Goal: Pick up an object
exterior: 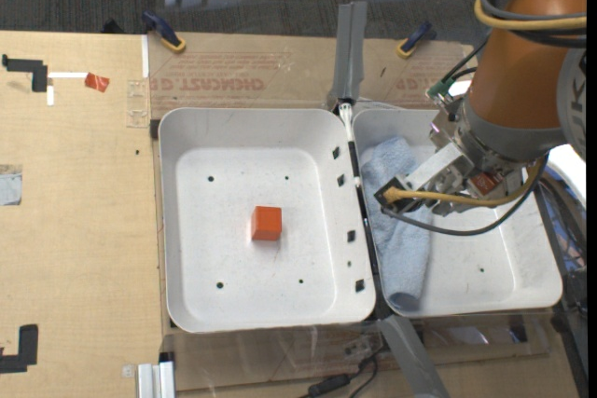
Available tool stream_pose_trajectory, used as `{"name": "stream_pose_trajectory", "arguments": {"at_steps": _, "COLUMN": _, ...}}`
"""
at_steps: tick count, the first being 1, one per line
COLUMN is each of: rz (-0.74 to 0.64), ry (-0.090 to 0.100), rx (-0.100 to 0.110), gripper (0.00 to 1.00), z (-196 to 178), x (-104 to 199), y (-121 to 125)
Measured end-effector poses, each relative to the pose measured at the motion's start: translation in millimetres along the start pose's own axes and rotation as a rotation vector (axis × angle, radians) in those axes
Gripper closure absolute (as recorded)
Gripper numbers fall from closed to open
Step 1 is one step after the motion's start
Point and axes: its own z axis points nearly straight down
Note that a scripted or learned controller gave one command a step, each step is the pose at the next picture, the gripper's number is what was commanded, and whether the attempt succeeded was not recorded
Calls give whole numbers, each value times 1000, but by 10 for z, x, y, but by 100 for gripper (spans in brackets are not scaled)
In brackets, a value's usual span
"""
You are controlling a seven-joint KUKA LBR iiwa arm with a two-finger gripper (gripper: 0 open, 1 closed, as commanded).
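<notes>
An orange-red cube [267,223] sits alone near the middle of the left bin [187,294]. A pale blue cloth [403,242] lies rumpled along the left side of the right bin [522,294], reaching from the far wall to the near rim. My gripper [478,184] hangs low over the right bin, just right of the cloth's upper part, under the orange wrist band. The arm's body hides much of it. I see nothing held in it.
A metal divider [350,61] runs between the bins at the back. Blue-and-yellow clamps [164,30] [413,39] pin brown cardboard [242,75] behind the bins. A wooden board [65,219] lies to the left.
</notes>
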Motion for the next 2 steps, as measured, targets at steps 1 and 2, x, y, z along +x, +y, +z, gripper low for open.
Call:
{"name": "stream_pose_trajectory", "arguments": {"at_steps": 1, "rz": 254, "ry": 2, "rx": 0, "gripper": 100, "z": 258, "x": -151, "y": 288}}
{"name": "stream_pose_trajectory", "arguments": {"at_steps": 2, "rz": 244, "ry": 0, "rx": 3, "gripper": 100, "z": 1246, "x": -333, "y": 601}}
